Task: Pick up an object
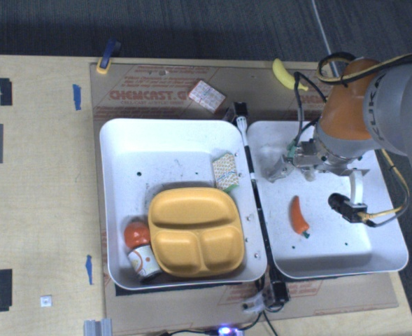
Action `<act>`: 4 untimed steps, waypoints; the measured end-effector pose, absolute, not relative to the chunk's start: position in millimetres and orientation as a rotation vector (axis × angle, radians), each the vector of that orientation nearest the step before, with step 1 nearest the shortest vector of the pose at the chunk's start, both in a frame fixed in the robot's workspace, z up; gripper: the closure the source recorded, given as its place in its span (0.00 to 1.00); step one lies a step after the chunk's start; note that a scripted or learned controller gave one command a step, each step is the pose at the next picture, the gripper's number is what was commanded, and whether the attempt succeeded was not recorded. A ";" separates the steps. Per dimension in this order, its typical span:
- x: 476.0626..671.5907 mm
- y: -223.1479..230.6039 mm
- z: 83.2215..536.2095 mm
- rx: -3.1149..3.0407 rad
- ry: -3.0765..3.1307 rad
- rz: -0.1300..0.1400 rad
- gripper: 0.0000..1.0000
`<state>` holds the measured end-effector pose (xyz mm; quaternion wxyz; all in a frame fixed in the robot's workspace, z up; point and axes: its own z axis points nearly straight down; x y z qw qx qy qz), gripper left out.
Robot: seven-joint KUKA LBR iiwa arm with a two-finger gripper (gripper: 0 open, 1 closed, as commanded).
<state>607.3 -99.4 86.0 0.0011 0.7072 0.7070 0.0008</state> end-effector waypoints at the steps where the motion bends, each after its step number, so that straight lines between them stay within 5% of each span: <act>1: 527.8 -97.4 85.7 2.223 2.219 0.001 0.00; 2: 529.2 -97.5 96.0 2.220 2.216 0.005 1.00; 3: 481.6 -47.6 192.0 2.220 2.222 0.002 1.00; 4: 480.6 -18.0 195.6 2.218 2.221 0.004 1.00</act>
